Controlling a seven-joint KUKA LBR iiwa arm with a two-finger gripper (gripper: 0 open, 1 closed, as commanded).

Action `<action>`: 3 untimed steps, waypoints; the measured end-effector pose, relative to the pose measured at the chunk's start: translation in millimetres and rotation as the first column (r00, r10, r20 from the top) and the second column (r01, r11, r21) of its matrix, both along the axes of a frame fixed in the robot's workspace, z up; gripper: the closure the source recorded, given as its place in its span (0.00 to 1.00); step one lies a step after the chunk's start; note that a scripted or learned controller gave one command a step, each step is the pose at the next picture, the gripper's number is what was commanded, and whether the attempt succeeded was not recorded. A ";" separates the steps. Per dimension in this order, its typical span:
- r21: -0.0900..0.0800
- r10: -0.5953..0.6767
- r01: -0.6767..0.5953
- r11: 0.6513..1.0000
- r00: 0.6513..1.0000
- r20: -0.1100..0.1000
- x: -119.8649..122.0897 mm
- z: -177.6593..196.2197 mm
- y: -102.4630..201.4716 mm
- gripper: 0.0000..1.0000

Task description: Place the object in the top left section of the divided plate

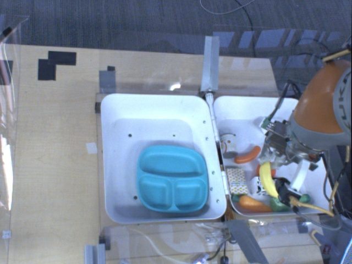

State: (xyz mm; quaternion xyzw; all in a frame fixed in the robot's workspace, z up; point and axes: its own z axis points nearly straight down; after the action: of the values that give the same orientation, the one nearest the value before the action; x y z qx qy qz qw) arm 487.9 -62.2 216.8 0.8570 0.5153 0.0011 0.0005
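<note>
A blue divided plate (172, 177) lies in the left bin (124, 120), with one wide section on its far side and two smaller ones on its near side; all three hold nothing. My gripper (275, 150) hangs low in the right bin (242, 111), just above a yellow banana (268, 181) and to the right of an orange sausage (248, 155). The wrist hides its tips. Nothing visibly hangs from it.
Around the banana the right bin also holds an orange carrot-like piece (254, 203), a checkered waffle piece (236, 179), a green item (279, 205) and a small pale object (229, 144). A ridge (216, 147) divides the two bins. Cables trail at the right.
</note>
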 end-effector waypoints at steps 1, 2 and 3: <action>0.000 0.000 0.000 1.000 1.000 0.000 0.0 0.0 0.0 0.00; 0.000 0.006 -0.006 1.000 1.000 0.003 1.6 10.4 0.6 1.00; -0.001 0.199 -0.199 0.980 0.980 0.003 64.7 104.0 56.0 1.00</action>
State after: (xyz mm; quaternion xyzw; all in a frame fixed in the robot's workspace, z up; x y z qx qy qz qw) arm 552.6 -6.2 320.8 0.8013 0.5982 0.0021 0.0016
